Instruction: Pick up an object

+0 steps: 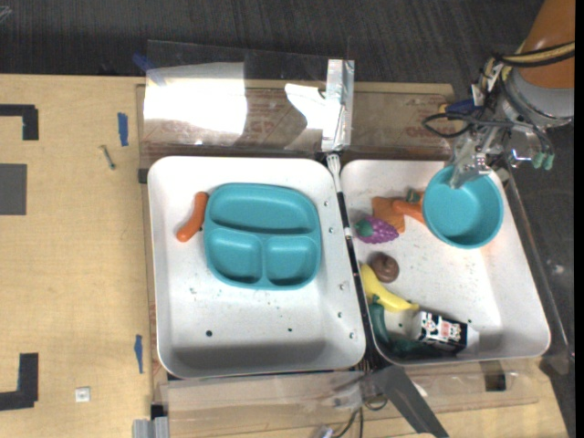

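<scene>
My gripper point(468, 166) hangs over the far right part of the right bin point(511, 290). Its fingers pinch the far rim of a teal bowl point(465, 213), which looks lifted and tilted toward the camera. Beside the bowl's left edge lies an orange toy carrot point(400, 210) with a purple grape bunch point(377, 231) next to it. Further forward in the same bin are a brown round piece point(385, 266), a yellow banana point(387, 293) and a black and white bottle point(440, 330) lying on its side.
The left bin point(173, 318) holds a teal divided plate point(263, 234) and an orange carrot-like stick point(192, 217) at its left. A clear plastic sheet point(242, 103) lies behind the bins. Cables point(474, 99) trail near the wrist.
</scene>
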`<state>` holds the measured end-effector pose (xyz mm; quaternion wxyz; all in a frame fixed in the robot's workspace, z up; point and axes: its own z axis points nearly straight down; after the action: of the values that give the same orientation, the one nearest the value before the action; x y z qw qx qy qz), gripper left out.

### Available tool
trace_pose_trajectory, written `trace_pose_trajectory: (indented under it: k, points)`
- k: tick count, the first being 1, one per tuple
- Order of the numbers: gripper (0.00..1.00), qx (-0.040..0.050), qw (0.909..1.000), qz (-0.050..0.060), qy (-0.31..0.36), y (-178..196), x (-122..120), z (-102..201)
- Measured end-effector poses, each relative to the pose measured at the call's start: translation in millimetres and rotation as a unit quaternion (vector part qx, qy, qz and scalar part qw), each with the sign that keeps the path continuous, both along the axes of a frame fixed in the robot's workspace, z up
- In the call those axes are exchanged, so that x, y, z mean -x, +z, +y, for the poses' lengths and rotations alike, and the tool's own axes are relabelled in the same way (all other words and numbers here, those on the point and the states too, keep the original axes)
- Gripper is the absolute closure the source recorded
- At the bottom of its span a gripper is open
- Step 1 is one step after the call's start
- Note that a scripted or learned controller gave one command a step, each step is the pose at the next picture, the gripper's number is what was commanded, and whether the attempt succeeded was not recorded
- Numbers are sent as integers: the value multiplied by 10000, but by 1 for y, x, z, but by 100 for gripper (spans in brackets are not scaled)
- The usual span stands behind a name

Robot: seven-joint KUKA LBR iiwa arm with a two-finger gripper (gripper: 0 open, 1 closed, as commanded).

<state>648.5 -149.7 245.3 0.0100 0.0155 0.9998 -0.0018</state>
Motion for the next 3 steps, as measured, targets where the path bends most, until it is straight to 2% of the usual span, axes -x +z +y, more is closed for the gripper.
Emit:
trace_pose_trajectory:
  k: [1, 2, 3]
  points:
    - [100, -15, 9935, 98, 1136, -107, 23, -22]
    - [0, -5, 9935, 70, 1139, -104, 22, -23]
    - [0, 34, 9971, -89, 751, -143, 29, -42]
